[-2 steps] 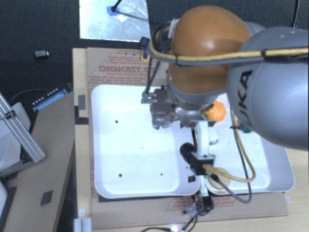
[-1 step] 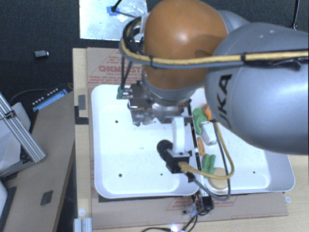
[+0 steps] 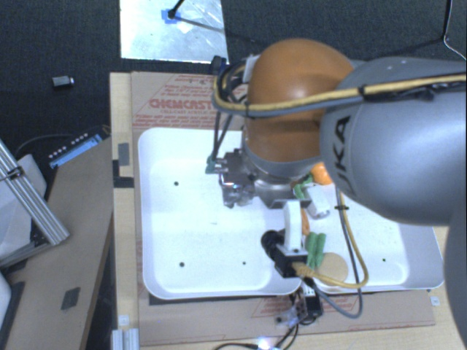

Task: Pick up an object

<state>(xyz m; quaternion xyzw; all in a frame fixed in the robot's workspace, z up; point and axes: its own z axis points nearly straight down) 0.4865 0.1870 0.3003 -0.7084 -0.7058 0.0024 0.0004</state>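
Front right of the white bin (image 3: 168, 286): a tan round piece (image 3: 333, 267) touches a green stick (image 3: 316, 249), and an orange piece (image 3: 319, 173) sits just behind. They look like a loose jumble of pick candidates, none lifted. The gripper (image 3: 232, 183) hangs low over bare floor left of them, probably off target. The wrist hides it, so I cannot tell whether it is open or closed.
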